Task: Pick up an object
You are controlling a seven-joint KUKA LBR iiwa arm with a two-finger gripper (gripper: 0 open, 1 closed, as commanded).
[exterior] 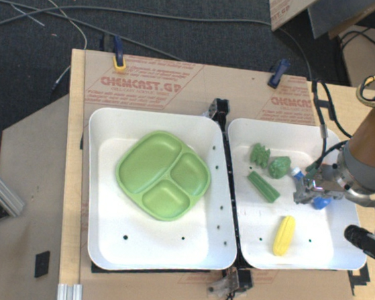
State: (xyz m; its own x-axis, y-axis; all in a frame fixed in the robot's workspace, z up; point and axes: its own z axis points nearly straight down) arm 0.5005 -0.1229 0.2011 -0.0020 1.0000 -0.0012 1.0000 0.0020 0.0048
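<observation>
The gripper [311, 189] is seen low in the right bin [336, 258], beside a blue object [320, 202] — its grip state cannot be told — with the yellow corn [284, 235] lying apart

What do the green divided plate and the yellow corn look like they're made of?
The green divided plate looks like moulded plastic with a smooth, slightly glossy finish. The yellow corn seems to be a plastic or rubber toy: its colour is uniform and it looks faintly ribbed.
</observation>
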